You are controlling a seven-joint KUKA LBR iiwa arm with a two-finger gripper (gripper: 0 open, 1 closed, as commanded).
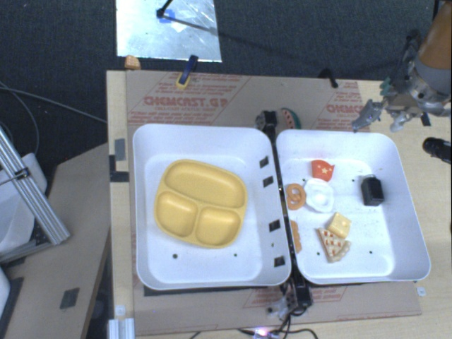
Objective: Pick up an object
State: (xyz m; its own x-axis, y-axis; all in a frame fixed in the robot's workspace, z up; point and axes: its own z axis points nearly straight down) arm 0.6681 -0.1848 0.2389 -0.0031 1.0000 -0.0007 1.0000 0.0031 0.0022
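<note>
gripper [381, 116] seen spread, nothing held, above right bin's [406, 189] far rim. black block [371, 190] lies apart near right wall; best approached straight down, fingers closed across narrow sides.

Both bins [205, 136] look like smooth, glossy white plastic. The yellow tray [200, 203] is matt plastic. At twelve o'clock lies a shiny metal sheet [168, 20].
</note>
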